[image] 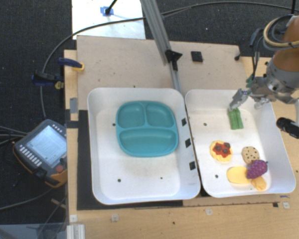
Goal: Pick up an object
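1. We are looking at the gripper (237,103) hanging over the far part of the right bin (284,156), just above the upper end of a green ridged strip (235,119), likely a toy vegetable piece, which is lying flat on the bin floor.
2. We are unable to tell whether the claw is open or closed; nothing is visibly sitting in it.
3. We are judging the strip the nearest target: it is lying well apart from the cluster near the bin's front, a pizza-like toy (221,151), a cookie (249,154), a purple grape bunch (256,169) and a yellow piece (237,175).
4. To do this well, we are advising a descent centred on the strip, closing across its narrow width, since it is lying low and flat.
5. We are noting a teal divided plate (147,128) in the left bin (102,148).
6. We are finding no readable brand, label or writing anywhere.
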Tool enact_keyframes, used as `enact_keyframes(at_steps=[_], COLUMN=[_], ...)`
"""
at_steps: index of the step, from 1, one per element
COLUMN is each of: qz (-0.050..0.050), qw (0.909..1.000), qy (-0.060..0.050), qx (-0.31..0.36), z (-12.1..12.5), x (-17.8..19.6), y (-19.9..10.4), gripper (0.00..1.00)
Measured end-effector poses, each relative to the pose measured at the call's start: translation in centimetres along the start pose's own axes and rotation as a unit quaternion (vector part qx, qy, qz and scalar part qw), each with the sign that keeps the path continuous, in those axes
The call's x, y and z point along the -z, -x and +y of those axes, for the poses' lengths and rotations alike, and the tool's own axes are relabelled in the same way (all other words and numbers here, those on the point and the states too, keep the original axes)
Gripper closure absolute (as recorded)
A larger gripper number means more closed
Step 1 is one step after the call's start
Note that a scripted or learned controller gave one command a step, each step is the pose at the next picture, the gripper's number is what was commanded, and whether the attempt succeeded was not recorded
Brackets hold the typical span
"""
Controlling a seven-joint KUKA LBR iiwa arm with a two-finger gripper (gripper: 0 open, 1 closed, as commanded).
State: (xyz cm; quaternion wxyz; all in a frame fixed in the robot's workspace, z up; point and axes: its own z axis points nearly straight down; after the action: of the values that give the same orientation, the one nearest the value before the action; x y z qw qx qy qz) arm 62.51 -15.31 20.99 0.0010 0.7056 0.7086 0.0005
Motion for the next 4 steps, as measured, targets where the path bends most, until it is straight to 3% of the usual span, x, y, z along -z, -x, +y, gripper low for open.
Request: enact_keyframes(at_steps=[1, 2, 3, 4], qz=[0.0, -0.002, -0.002, -0.005], qw=[1.0, 1.0, 1.0, 1.0], qy=[-0.002, 0.004, 0.005, 0.008], qx=[-0.001, -0.001, -0.001, -0.001], z=[-0.2, -0.7, -0.3, -0.1], x=[-6.3, -11.8, -11.8, -10.4], y=[0.0, 0.1, 0.2, 0.5], gripper=[0.0, 0.0, 0.0, 1.0])
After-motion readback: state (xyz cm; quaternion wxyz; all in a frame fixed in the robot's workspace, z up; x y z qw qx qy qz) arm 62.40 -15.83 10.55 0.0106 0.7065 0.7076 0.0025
